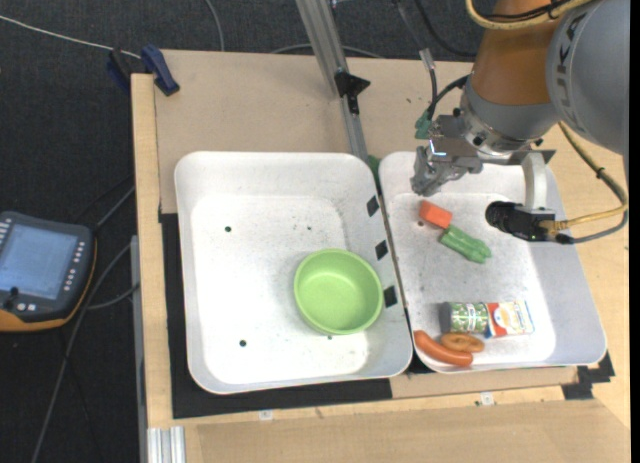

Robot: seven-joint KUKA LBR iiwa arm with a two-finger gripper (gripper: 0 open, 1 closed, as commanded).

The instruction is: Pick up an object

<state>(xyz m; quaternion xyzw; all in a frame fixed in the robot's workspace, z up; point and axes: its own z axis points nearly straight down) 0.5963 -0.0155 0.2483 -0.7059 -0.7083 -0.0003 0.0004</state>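
My gripper (428,179) hangs over the back left corner of the right bin (560,291), just above and left of a small orange block (435,215). Nothing shows between its fingers. A green ridged piece (465,245) lies just right of the orange block. Near the front of the right bin rests a small carton (487,318) with green, white and red print, and an orange-red sausage-shaped toy (445,348) lies at the front rim. A light green bowl (338,291) sits in the left bin (210,251) at its front right.
A metal pole (325,41) slants down to the divide between the bins. A black fitting with cable (520,221) sits at the right bin's right side. A pendant (40,266) lies off the bench at left.
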